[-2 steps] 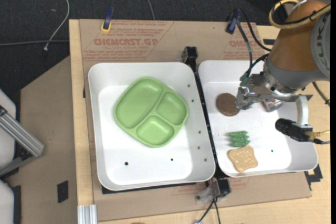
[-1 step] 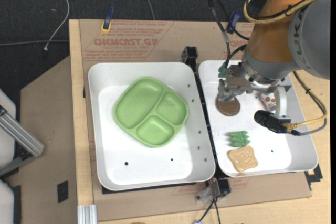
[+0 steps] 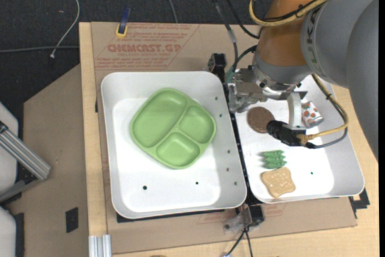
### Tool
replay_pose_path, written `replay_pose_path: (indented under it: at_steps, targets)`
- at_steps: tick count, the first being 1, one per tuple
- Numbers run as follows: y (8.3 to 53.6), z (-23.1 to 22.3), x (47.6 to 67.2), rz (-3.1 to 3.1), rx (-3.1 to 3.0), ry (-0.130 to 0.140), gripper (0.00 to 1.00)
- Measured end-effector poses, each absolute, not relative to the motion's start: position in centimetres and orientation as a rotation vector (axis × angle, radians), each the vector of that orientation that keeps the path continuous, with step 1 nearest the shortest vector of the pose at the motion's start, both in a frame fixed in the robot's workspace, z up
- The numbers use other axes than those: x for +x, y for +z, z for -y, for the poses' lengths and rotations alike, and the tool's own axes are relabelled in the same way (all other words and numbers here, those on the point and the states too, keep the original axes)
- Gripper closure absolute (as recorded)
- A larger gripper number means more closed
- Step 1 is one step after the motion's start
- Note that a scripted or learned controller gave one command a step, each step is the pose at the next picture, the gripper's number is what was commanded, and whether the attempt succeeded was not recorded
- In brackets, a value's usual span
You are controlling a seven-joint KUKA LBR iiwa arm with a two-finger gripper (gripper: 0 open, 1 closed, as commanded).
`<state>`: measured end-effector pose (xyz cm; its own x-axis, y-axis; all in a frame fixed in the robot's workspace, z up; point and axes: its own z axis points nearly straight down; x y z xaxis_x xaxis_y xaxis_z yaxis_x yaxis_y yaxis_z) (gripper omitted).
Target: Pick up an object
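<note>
My gripper (image 3: pixel 243 95) hangs low over the upper left corner of the right bin (image 3: pixel 337 180), under the grey and orange wrist. Just right of and below it lies a flat brown disc (image 3: pixel 258 119), partly covered by the gripper body. A small green leafy piece (image 3: pixel 274 159) sits lower in the same bin, and a tan slice of toast (image 3: pixel 277 182) lies near the front rim. A white object with red spots (image 3: pixel 310 112) shows at the right, beside the wrist. I see nothing held in the gripper.
The left bin (image 3: pixel 120 189) holds a light green divided plate (image 3: pixel 173 127) tilted near its middle. The arm covers the back of the right bin. Cardboard (image 3: pixel 144 45) lies under both bins, and cables run across the dark floor behind.
</note>
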<state>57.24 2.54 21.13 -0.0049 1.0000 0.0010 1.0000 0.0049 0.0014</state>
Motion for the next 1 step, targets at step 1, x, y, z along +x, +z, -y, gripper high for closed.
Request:
replay_pose_path:
  at_steps: [1]
  targets:
    - [20.89, -7.29, 59.21, -2.226, 2.216, 0.004, 1.00]
